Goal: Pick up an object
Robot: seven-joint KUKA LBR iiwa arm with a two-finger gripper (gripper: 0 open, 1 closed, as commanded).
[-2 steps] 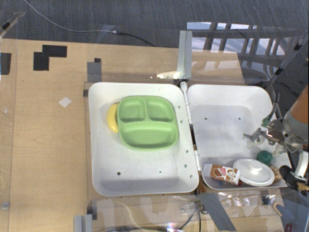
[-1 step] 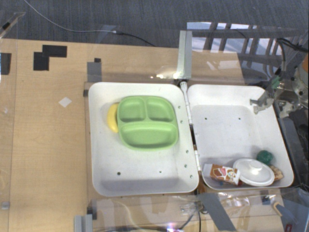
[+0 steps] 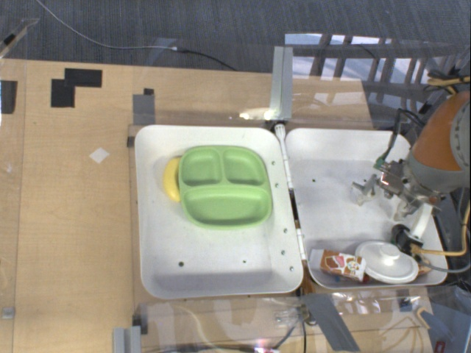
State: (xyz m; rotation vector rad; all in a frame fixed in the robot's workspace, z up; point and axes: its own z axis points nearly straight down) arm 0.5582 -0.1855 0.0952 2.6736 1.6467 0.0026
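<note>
BENCH, FROM ABOVE: My two-finger gripper [image 3: 381, 195] is hanging over the right-hand shallow white bin [image 3: 327, 197], toward its 3 o'clock side, and I cannot tell whether it is open or closed. A crinkled brown-and-red foil packet [image 3: 338, 265] is lying flat by the bin's 6 o'clock wall. Its long axis is running roughly from 9 to 3 o'clock, and its 3 o'clock end is meeting a round white plastic dish [image 3: 388, 263]. The dish is sitting near my gripper at about 6 o'clock from it, and the packet at about 7 o'clock. The bin's wall is crowding both along their 6 o'clock edges. In the left-hand white bin [image 3: 206, 263], a green three-compartment plastic plate [image 3: 223, 186] is lying with its long side running 9 to 3 o'clock and its one wide compartment facing 6 o'clock. A curved yellow thing [image 3: 171, 180] is peeking out at the plate's 9 o'clock edge, running 12 to 6 o'clock and partly hidden beneath it.
</note>
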